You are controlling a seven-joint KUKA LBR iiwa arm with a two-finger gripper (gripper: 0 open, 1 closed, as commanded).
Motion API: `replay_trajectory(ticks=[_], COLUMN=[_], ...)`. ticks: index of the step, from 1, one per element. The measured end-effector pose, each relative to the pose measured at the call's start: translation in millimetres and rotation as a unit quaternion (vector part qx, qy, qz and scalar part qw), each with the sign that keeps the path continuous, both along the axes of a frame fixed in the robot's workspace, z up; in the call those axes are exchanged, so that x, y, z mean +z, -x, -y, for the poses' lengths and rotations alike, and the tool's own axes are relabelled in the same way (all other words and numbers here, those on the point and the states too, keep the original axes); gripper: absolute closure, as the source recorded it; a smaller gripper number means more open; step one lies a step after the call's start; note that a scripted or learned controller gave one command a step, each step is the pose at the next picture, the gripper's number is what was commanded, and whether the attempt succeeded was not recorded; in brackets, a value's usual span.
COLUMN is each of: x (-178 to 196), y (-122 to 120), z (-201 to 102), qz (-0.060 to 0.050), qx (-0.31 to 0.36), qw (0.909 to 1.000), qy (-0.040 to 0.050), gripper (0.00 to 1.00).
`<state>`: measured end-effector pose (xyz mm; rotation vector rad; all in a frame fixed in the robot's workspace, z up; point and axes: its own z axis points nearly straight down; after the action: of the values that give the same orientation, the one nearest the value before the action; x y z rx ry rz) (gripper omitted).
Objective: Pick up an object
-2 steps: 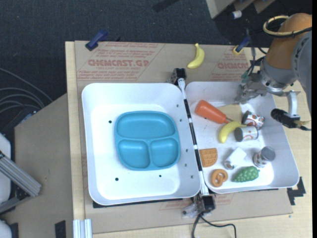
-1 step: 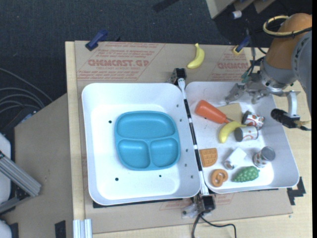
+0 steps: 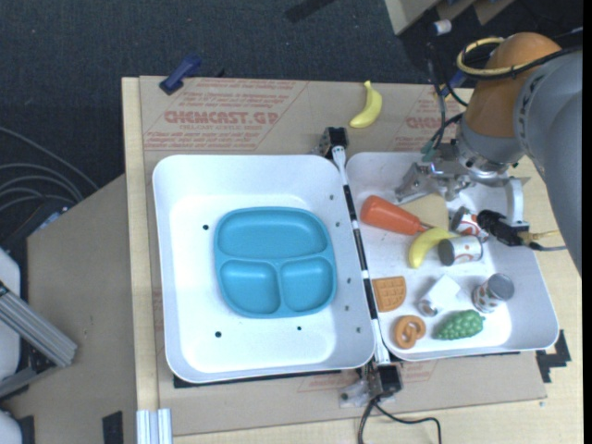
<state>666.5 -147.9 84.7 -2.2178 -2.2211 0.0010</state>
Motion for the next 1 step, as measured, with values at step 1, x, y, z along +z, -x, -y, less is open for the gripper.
replay_trajectory(ticks=[1], x=[11.2], y=[-1.0], z=[0.4], qz=[0.002], qx=[0.0], qw=[1.0], qy=[0.0008], gripper=[1.0])
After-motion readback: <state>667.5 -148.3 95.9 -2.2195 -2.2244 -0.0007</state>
